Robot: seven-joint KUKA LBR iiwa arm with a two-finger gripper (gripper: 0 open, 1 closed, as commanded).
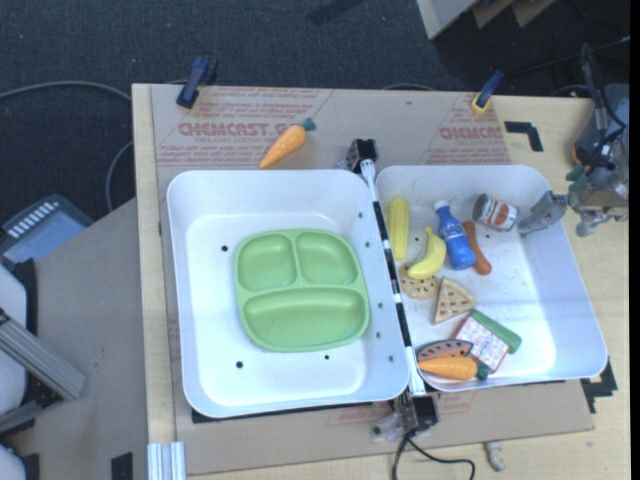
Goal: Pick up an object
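Many objects crowd the right bin (560, 308) — banana (430, 258), blue bottle (455, 240), can (497, 213). We see the gripper (560, 211) at the bin's right rim, nothing visibly held; its opening we can't tell. Risk — fingers clipping the rim, or nudging the can away.

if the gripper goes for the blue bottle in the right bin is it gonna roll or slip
The blue bottle lies on its side, so its rounded body may roll if nudged. It looks like smooth plastic, probably slippery and light. The banana beside it might block rolling leftward.

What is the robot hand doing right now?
Gripper at right bin's far edge, holding nothing. Can closest, untouched. Nothing in the way.
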